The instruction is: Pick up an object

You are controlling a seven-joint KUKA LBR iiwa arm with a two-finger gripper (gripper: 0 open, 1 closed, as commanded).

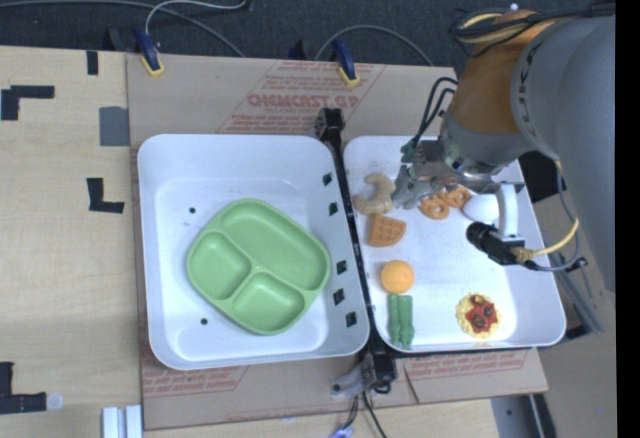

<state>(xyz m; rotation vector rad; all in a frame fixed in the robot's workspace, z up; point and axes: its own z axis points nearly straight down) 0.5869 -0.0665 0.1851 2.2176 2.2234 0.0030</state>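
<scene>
overhead, a wooden bench (60,256) carries a sheet of brown cardboard (230,91), and on it sit 2 shallow white bins side by side. a grey robot arm (570,86) with an orange band (490,76) above the wrist reaches in from the right, its bulk covering the upper right corner of the right bin (530,326).

the left bin (165,166) holds a light green divided plate (258,266) with 3 compartments, lying a little tilted toward the lower middle of the bin.

the gripper (412,184) hangs low over the upper left part of the right bin. whether its claw is wide or narrow cannot be told from this angle, and nothing can be seen held in it.

small toy foods lie scattered in the right bin — the candidates for picking. a tan, knobbly piece (378,191) lies just left of the gripper. an orange-brown pretzel (443,202) lies just right of it, partly under the wrist. below them is a square waffle (386,229), then an orange ball (397,277), then a green vegetable piece (401,319) near the bin's lower left corner. a small round pizza (479,315) with red topping sits in the lower right.

2 blue clamps (150,54) grip the cardboard's far edge.
</scene>
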